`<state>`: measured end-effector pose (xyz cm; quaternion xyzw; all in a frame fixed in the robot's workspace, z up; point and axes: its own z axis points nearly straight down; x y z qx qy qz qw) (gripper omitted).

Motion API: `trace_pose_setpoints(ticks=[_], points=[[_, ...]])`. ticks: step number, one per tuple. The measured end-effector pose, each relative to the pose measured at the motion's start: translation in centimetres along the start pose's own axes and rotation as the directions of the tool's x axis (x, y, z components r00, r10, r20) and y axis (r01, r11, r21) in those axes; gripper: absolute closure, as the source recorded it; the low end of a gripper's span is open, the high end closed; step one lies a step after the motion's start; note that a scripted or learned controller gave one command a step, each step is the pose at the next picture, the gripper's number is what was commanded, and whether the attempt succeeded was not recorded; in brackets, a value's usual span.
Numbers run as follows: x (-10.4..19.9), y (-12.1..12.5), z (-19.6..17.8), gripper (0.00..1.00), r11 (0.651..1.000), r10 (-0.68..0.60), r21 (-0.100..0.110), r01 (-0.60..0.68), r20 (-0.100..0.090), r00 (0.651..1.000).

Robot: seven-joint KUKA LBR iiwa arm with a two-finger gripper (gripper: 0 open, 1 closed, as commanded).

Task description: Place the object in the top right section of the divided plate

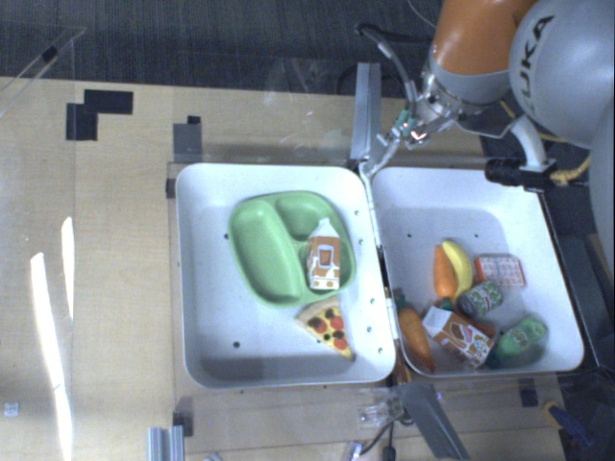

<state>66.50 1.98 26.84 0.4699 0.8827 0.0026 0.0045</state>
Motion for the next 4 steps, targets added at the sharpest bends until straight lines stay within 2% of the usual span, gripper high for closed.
trace_pose_setpoints(ticks=[1, 2, 3, 4], points=[[1.6, 1.6, 4.5, 0.0, 0.999, 0.054, 0.003, -0.054, -0.002, 0.999], [4.8, 3.8, 0.6, 0.0, 0.989, 0.15, 0.001, -0.15, -0.001, 0.989], [7.4, 5.5, -0.3, 0.0, 0.99, 0.143, 0.001, -0.143, -0.001, 0.99], [7.4, 5.5, -0.3, 0.0, 0.99, 0.142, 0.002, -0.142, -0.001, 0.99]])
